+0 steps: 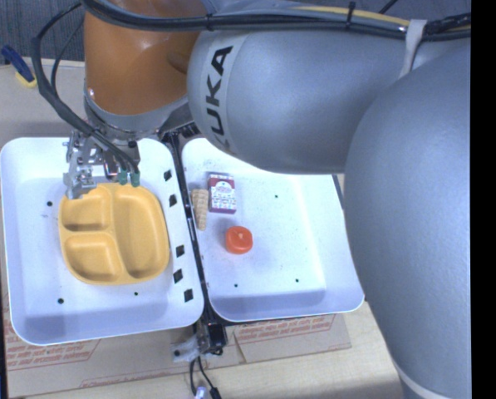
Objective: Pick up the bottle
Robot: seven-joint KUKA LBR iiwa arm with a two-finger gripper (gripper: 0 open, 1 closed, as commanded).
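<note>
Bottle: I cannot pick it out for certain; it may be hidden under the arm point(314, 81). The jaws hang over the left bin point(19, 223), at the far rim of a glossy yellow divided tray point(115, 231); whether they are open or closed I cannot tell. I judge this the approach step, and next I need the target confirmed. The right bin point(297, 248) holds a small maroon box point(221, 193), a ribbed cone point(199, 209) and a round orange cap point(238, 239).

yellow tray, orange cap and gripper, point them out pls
yellow tray point(115, 235), camera view, middle divider
orange cap point(238, 239), camera view, top face
gripper point(98, 173), camera view, metal tip above the tray's far rim
</note>
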